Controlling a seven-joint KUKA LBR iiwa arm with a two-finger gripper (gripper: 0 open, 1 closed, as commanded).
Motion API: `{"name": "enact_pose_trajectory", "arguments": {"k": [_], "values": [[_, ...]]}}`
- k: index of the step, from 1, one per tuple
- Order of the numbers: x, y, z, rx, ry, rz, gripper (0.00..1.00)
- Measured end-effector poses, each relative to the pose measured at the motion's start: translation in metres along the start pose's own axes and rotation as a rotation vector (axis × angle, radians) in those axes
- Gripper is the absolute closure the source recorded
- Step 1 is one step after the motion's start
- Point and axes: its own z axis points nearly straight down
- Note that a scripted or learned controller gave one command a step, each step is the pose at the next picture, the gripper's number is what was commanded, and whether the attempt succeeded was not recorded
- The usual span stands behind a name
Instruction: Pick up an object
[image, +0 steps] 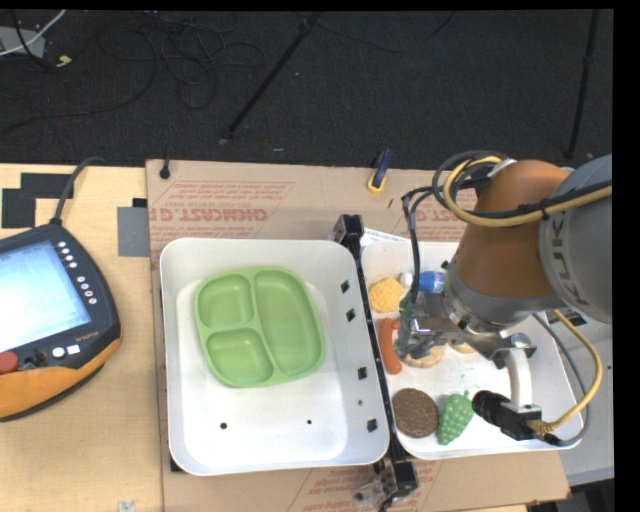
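The tool (420, 338) hangs low in the right bin (560, 440), beside a carrot (388, 345). I cannot tell its grip. A green tray (259, 326) lies in the left bin (200, 420).

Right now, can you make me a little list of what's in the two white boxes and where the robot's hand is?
left bin: holds a green divided tray, three compartments
right bin: toy food, with the arm over it
yellow item: near the bin's left wall, upper part
orange carrot-like stick: below the yellow item, along the left wall
brown round item: near the front edge
green bumpy item: right beside the brown one
gripper: low in the right bin, by the orange stick
fingers: cannot tell
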Motion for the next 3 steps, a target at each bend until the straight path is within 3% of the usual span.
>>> {"name": "enact_pose_trajectory", "arguments": {"k": [2, 3], "values": [[-0.013, 0.000, -0.011, 0.000, -0.001, 0.001, 1.00], [-0.011, 0.002, 0.008, 0.004, 0.000, 0.003, 1.00]]}}
